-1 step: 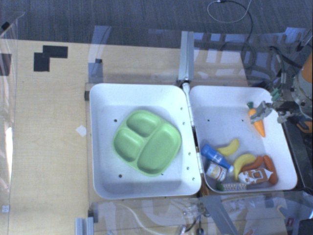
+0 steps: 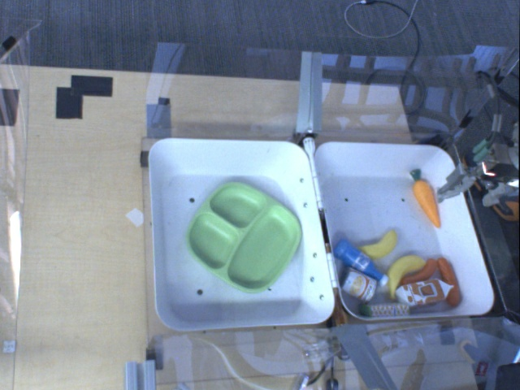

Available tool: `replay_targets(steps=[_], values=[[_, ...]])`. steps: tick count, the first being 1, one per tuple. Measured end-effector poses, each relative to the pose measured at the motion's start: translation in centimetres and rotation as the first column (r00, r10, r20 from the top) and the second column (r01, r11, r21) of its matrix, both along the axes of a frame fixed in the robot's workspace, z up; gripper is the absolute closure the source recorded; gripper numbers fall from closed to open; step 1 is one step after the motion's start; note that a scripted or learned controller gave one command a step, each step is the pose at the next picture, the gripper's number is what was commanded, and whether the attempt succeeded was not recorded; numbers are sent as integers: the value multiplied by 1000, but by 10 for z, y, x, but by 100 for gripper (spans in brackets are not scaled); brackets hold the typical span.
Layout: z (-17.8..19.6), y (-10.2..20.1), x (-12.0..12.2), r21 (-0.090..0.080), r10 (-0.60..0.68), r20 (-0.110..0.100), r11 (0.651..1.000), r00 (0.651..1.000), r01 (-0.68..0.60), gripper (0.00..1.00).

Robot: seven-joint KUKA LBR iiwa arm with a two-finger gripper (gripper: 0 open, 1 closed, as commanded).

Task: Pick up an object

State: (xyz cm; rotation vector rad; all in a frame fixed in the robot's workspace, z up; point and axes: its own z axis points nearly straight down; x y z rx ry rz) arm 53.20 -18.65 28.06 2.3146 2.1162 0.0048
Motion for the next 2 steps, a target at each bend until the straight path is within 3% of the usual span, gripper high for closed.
replay_targets(steps=[1,2], values=[[-143,3,32,2,-56,-4,998,998,56,0],[-191,18,68,-1,31,6,1000,1000,-31,0]])
